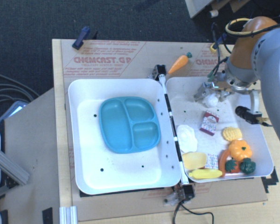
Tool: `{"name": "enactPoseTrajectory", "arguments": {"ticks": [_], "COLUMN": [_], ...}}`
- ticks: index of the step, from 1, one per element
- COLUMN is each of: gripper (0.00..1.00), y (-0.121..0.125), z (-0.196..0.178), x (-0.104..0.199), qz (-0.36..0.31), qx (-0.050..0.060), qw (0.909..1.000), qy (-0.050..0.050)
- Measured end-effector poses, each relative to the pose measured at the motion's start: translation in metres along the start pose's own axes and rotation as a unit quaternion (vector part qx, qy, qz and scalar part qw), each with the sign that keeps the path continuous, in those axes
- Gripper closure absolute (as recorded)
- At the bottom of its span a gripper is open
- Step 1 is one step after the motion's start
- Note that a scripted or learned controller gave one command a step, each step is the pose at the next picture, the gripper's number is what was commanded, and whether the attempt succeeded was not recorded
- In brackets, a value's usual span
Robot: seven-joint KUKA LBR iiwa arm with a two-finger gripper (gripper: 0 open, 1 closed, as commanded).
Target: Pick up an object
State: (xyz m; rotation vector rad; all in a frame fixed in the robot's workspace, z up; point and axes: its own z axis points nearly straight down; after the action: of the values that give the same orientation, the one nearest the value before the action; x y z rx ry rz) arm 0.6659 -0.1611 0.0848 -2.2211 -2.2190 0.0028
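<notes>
My gripper (209, 97) hangs low over the far end of the right bin (266, 146), close to its floor. A small white thing (212, 100) lies right at its tip; I cannot tell whether it is held. Just in front of it lies a small maroon packet (209, 123). Further forward are a yellow ridged piece (232, 134), an orange toy pumpkin (239, 149), a white lump (186, 136), a pale yellow block (194, 160), a banana (206, 174) and a green and red toy vegetable (237, 166).
The left bin (84, 162) holds a blue divided plate (129, 123). A toy carrot (178, 64) lies on the bench behind the bins, and a blue clip (80, 38) sits at the bench's far left corner. The grey arm (270, 55) reaches in from the upper right.
</notes>
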Motion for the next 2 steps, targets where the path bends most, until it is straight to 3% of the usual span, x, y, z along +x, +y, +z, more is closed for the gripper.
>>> {"name": "enactPoseTrajectory", "arguments": {"ticks": [1,2], "gripper": [1.00,1.00], "y": [0.001,0.001], "z": [-0.011,-0.094], "x": [0.001,0.042], "qz": [-0.002,-0.001], "qx": [-0.001,-0.003], "qw": [1.0000,1.0000], "qy": [-0.001,0.000]}}
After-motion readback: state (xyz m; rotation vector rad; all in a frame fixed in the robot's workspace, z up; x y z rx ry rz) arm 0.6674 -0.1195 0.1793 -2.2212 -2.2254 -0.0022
